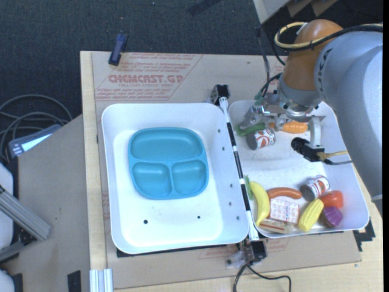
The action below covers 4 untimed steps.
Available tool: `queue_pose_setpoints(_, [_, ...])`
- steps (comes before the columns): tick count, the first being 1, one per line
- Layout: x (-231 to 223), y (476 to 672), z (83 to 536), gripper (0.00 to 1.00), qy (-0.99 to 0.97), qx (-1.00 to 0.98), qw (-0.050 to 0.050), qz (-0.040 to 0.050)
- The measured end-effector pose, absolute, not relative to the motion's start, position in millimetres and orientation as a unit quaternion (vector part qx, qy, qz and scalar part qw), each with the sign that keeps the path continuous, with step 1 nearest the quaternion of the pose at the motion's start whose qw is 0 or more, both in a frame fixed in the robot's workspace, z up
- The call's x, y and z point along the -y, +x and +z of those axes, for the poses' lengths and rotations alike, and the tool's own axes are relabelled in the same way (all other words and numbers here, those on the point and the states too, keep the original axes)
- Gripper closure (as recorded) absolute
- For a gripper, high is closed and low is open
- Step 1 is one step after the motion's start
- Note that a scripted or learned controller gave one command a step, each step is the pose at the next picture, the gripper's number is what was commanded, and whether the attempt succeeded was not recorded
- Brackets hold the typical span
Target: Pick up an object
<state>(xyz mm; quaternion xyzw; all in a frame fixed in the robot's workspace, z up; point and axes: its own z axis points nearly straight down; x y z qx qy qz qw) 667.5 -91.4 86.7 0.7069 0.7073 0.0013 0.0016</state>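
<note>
My gripper (271,113) hangs low over the far end of the right bin (349,181), under the orange wrist band. Just left of it lies a green toy vegetable (249,126). A red and white can (262,139) lies on its side right below the gripper. An orange carrot (296,127) peeks out on the gripper's right side. The arm hides how the gripper stands against these things, and I see nothing lifted.
At the near end of the right bin lie a banana (261,201), a sausage (284,193), a cracker box (284,211), corn (310,215), a small can (315,187), a tomato (332,199) and a purple piece (332,216). The left bin (115,163) holds a blue divided plate (168,162).
</note>
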Motion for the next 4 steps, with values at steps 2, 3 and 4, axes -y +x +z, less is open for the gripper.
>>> queue_pose_setpoints(2, [95.9,667.5,86.5,0.00,0.707,-0.707,0.001,0.0008])
queue_pose_setpoints(3, [95.8,667.5,86.5,0.00,0.707,-0.707,0.002,0.0006])
queue_pose_setpoints(4, [96.4,667.5,86.4,0.00,0.707,-0.707,0.001,0.0010])
